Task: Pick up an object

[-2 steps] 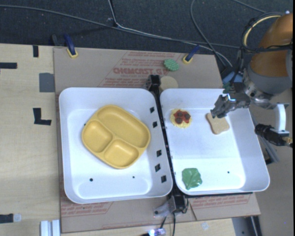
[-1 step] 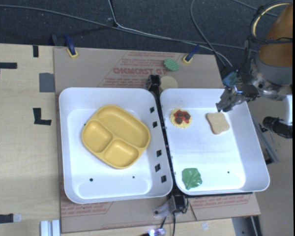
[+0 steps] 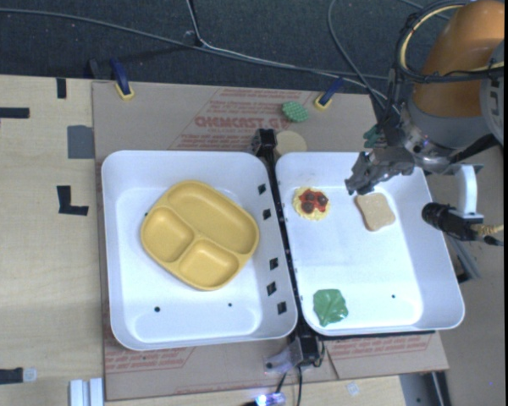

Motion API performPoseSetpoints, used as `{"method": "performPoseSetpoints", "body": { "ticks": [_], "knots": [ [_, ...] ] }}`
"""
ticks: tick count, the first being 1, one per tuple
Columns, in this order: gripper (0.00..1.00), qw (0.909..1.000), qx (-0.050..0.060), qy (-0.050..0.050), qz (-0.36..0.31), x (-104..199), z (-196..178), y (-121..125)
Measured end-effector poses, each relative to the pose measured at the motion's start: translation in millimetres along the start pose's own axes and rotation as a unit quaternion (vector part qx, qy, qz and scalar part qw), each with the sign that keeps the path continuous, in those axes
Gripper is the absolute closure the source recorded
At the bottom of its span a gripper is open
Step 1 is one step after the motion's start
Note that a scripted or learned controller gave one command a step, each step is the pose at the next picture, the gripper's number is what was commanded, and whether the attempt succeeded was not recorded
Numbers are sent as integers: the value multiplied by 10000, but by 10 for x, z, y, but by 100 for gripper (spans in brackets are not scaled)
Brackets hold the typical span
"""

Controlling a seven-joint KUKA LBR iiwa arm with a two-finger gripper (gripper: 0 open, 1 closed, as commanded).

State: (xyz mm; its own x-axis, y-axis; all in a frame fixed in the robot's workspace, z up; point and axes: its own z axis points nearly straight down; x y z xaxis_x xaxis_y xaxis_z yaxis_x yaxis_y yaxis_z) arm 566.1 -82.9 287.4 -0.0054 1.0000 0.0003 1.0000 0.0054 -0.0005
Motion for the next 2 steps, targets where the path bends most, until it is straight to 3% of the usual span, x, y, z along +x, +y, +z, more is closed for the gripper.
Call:
{"method": "performPoseSetpoints", "body": {
  "ticks": [2],
  "knots": [
    [100, 10000, 6, 1, -3, 1083, 96, 62]
  ]
}}
